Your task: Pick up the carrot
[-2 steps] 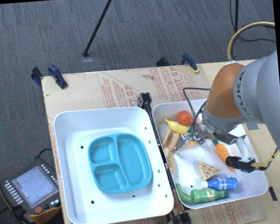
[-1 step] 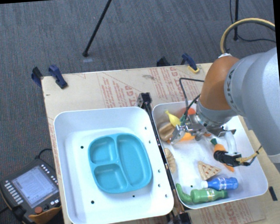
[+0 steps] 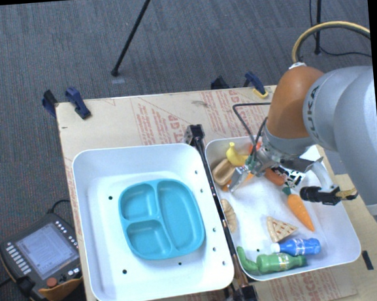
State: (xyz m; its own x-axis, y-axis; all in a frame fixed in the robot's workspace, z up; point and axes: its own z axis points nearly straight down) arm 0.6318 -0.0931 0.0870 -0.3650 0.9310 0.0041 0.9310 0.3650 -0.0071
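A cardboard-topped bench (image 3: 140, 118) bears two shallow white bins. The orange plastic carrot (image 3: 301, 212) lies in the right bin (image 3: 343, 231), just beside the silver two-finger gripper (image 3: 243, 176), whose fingers stand open, gripping nothing.

The carrot (image 3: 301, 211) lies in the right bin (image 3: 349, 240) with bare white floor at its 3 o'clock and its 9 o'clock, so a gripper could come down on either flank. At its 12 o'clock the arm's wrist (image 3: 288, 164) crowds the top end, and at its 7 o'clock a waffle wedge (image 3: 280, 228) sits near. Bottles, blue (image 3: 300, 247) and green (image 3: 274, 261), close off 6 o'clock.
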